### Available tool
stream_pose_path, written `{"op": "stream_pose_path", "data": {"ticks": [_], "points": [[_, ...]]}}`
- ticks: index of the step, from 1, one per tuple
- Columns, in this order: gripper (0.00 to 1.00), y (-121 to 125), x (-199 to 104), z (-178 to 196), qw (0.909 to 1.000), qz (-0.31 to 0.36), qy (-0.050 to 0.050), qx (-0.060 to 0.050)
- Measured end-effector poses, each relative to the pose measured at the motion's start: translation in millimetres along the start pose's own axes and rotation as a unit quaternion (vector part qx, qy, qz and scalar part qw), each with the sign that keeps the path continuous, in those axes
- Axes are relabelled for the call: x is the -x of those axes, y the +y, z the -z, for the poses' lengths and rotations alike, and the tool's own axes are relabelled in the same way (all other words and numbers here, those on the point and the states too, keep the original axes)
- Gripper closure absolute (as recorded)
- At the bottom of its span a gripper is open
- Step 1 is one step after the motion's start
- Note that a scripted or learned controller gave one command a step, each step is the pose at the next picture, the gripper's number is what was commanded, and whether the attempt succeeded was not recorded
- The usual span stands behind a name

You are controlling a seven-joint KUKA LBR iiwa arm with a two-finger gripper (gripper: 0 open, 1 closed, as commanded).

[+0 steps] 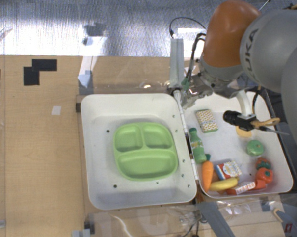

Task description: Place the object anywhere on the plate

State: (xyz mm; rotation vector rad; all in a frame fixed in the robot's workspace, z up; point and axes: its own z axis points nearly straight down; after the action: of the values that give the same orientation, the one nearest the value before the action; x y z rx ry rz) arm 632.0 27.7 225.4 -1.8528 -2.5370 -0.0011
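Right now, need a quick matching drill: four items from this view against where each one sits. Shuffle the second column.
Items:
1. green three-compartment plastic plate
2. orange toy carrot
3. yellow toy banana
4. round green toy with a stem

Places:
A. right bin, front edge, beside the carrot's tip
B. left bin, centre
C. right bin, toward its right wall
D. right bin, next to the divider, below the green bottle

Pairs: 1-B, 2-D, 3-A, 4-C

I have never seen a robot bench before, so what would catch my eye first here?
Probably the big grey arm with its orange band, reaching in over the right white bin. Next, the light green divided plastic plate, lying alone in the left white bin, and the colourful toy food, such as an orange carrot, heaped opposite.
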Motion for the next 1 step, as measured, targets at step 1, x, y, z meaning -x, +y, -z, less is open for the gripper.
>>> {"op": "stream_pose_path", "data": {"ticks": [1], "points": [[0.0,0.0,-0.1,-0.1,1.0,0.0,0.0,0.0]]}}
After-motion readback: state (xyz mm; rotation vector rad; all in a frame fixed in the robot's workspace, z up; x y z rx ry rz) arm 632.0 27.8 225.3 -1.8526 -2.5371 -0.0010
